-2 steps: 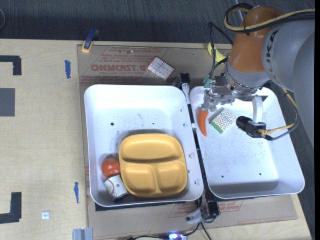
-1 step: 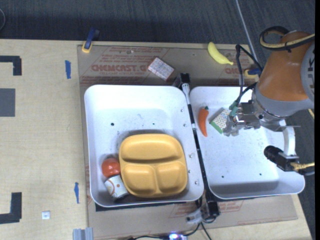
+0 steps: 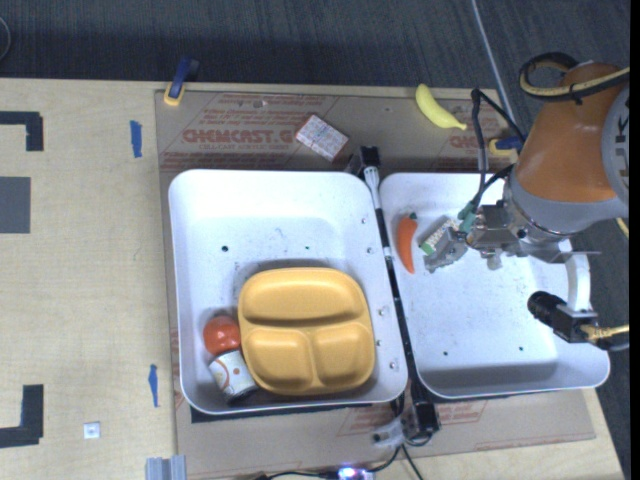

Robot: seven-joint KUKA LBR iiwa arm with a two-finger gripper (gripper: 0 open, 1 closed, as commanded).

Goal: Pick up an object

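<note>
A tray (image 3: 303, 328) lies in the left bin (image 3: 200, 218); a carrot (image 3: 406, 241) in the right bin (image 3: 500, 358).

From my screen I can read one print only: faded red capitals on the brown cardboard sheet (image 3: 255, 136) under the bins, along its far edge, spelling something like "CHEMCAST", with the final letters uncertain. A similar red line at the sheet's far right (image 3: 470, 140) is too blurred for me to read
</note>
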